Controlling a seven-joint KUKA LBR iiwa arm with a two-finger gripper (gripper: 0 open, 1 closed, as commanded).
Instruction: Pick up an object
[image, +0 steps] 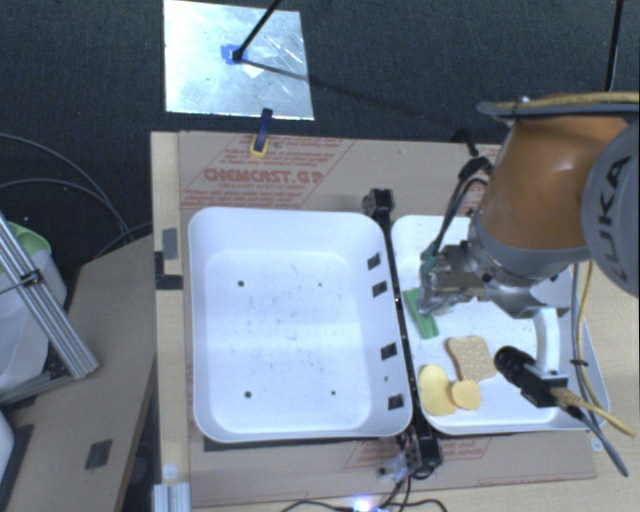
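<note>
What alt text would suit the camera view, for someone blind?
A grey and orange robot arm reaches over the right bin, its gripper close to a green piece. A tan slice and two yellow pieces lie nearer the front; the left bin sits alongside.

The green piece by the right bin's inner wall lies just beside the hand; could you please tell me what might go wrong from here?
1. The small green plastic piece lies close to the inner wall of the right white bin, so the hand may strike that wall or lack room to close.
2. The tan slice-shaped piece and the two yellow round pieces lie nearby and could be knocked or grabbed instead.
</note>
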